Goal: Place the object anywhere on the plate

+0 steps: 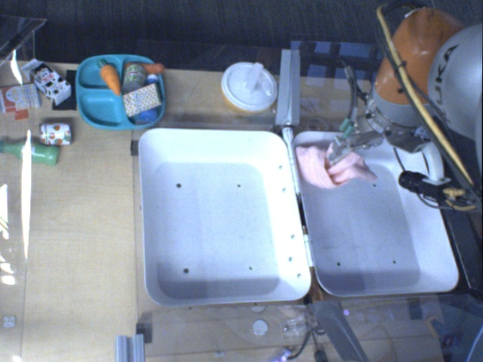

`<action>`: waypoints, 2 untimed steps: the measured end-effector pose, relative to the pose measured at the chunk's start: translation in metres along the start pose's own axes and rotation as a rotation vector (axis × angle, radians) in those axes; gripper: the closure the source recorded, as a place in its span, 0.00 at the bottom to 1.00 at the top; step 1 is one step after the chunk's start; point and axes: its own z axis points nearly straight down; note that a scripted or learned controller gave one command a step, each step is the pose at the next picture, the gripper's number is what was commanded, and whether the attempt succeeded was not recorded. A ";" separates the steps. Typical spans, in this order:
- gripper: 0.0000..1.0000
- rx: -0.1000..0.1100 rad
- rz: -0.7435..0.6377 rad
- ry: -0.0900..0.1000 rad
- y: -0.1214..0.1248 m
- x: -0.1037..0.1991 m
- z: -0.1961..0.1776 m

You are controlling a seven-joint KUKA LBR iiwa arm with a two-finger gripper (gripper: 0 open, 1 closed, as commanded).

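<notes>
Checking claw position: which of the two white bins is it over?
The right bin, the one with the pink cloth at its far-left corner; the claw sits at that cloth. The left bin lies apart.

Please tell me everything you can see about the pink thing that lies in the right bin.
The pink thing looks like a soft cloth or a limp piece of fabric, pale pink and crumpled, with folds and an uneven outline. It lies in the far left corner of the right bin, close to the wall next to the left bin. The end effector is right above its upper right part and seems to touch it; whether it grips the cloth cannot be told.
</notes>
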 end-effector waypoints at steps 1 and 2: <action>1.00 0.000 -0.007 0.001 0.002 0.001 -0.019; 1.00 0.001 -0.409 0.002 -0.004 0.053 -0.010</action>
